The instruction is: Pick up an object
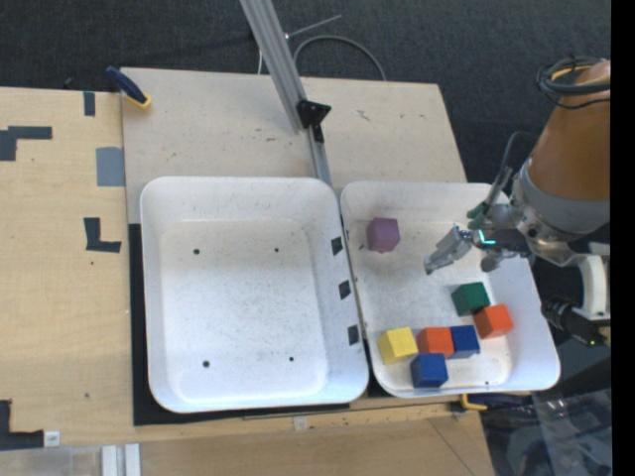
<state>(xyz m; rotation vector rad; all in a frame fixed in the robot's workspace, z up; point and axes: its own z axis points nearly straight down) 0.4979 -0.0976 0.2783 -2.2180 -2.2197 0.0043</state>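
Over the right bin [516, 370], jaws [448, 251] hover near purple cube [383, 233].

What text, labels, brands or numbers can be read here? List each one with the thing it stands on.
None can be read.
The blocks, among them the purple block and the yellow block, have plain faces.
Both white bins, left and right, bear only dark specks and small black tabs.
The grey and black tape patches on the bench carry no writing.
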